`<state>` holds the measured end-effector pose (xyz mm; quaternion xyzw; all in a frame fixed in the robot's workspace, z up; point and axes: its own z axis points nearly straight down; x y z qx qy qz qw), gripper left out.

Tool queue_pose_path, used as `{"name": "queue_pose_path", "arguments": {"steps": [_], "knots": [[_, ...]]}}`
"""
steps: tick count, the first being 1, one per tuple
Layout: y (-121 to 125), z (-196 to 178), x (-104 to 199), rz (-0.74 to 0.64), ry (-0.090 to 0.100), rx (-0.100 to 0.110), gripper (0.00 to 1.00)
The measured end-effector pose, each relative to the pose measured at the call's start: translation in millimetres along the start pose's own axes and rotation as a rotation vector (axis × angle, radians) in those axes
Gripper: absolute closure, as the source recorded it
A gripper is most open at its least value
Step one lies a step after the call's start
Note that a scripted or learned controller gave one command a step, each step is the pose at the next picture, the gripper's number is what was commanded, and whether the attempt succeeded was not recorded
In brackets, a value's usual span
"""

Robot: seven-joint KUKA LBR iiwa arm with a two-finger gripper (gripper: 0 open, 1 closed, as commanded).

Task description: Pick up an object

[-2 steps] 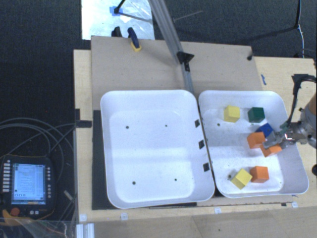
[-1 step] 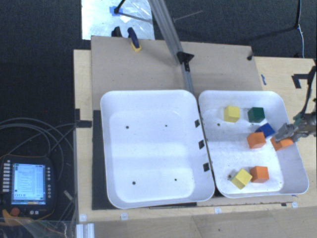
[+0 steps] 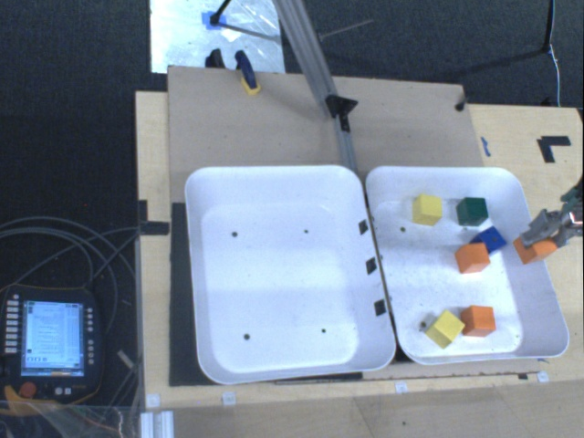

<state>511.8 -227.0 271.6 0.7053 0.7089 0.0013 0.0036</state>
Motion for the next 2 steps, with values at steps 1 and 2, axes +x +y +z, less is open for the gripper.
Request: {"name": "queue_pose_path", "arguments": {"steps": [1, 2], "knots": [[0, 3, 64, -0.006, 0.005, 0.006, 1.00], [0, -2, 112, -0.006, 0.005, 0.005, 1.00]]}}
